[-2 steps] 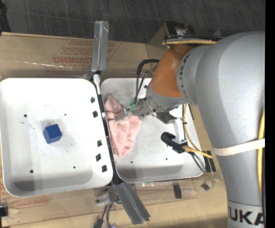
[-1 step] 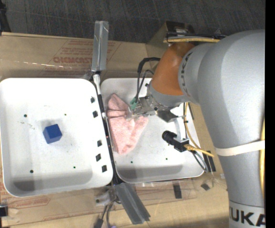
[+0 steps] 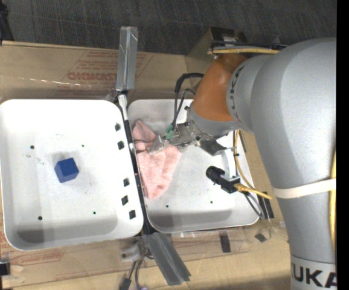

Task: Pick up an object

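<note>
The gripper (image 3: 162,139) is reaching down into the right bin (image 3: 223,219), and its tips are sitting on the upper part of a pink cloth (image 3: 159,165). The cloth is lying along that bin's left wall, trailing toward the near side. A blue cube (image 3: 66,169) is resting in the left bin (image 3: 17,119), well apart from the arm (image 3: 283,113).
</note>
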Controlling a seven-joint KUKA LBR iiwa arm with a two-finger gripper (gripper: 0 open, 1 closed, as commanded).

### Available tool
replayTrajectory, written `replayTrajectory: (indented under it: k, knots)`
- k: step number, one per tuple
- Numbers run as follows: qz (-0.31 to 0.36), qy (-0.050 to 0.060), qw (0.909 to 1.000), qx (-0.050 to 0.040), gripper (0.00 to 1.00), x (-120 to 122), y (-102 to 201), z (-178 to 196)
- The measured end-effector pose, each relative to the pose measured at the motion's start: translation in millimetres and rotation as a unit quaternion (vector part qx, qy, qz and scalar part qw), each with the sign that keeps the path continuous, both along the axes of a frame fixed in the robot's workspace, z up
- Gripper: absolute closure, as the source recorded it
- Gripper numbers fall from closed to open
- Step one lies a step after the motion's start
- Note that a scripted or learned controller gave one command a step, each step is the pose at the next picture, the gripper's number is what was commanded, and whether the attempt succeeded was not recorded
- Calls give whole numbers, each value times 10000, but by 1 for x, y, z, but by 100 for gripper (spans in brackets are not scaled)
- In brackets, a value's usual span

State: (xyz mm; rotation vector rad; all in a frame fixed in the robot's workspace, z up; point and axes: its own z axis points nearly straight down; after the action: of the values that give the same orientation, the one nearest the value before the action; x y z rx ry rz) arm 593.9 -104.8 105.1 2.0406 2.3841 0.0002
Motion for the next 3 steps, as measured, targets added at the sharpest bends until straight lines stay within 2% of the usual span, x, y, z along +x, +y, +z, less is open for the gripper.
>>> replayTrajectory:
  k: [1,3]
  knots:
    - [-44,-3,10000,-2,0,16,7,-10]
    - [-44,-3,10000,-1,0,16,7,-10]
